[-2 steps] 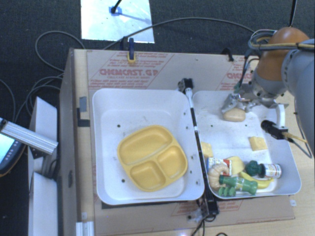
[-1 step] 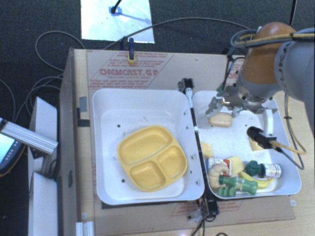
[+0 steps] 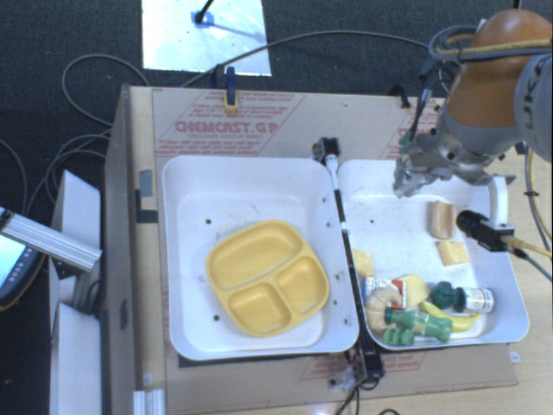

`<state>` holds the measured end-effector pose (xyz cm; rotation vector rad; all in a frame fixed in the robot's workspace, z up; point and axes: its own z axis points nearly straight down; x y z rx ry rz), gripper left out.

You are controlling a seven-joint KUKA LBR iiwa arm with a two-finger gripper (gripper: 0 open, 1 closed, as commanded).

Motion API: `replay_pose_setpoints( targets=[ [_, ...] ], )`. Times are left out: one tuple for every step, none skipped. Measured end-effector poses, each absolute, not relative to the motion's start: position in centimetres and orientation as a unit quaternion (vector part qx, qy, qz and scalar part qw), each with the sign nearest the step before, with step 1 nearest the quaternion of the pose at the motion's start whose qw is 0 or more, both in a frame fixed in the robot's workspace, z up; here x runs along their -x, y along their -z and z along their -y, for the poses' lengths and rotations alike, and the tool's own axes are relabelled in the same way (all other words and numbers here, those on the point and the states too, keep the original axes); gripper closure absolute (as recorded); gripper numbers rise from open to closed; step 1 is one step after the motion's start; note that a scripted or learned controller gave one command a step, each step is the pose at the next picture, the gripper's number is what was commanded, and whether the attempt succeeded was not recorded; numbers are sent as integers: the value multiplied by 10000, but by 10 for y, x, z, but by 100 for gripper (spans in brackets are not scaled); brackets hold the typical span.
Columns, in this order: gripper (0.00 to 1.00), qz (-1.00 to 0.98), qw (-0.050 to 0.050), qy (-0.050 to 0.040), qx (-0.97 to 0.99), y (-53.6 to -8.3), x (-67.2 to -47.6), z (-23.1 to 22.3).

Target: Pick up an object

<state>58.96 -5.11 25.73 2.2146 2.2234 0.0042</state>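
Gripper (image 3: 413, 180) hangs over right bin (image 3: 380, 199) far corner; jaws state: cannot tell. Toy food pile (image 3: 421, 308) sits at near edge (yellow tray (image 3: 266, 277) in left bin (image 3: 190, 258)).

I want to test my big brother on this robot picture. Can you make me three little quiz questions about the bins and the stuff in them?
1. True or false: the yellow tray lies in the left bin.
2. Which bin holds the pile of toy food? A) left B) right
3. Fill in: the pincer hangs over the ___ edge of the right bin.

Key:
1. True. The tray with three compartments lies alone there.
2. B. The food sits along the near edge, by the divider.
3. Far. It is apart from the food pile.
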Motion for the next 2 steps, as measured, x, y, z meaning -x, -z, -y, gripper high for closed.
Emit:
replay_pose_setpoints(
  targets=[
    [100, -7087, -6, 3, -7055, -183, -636, 26],
    [100, -7089, 25, -26, -7053, -364, -649, -9]
  ],
)
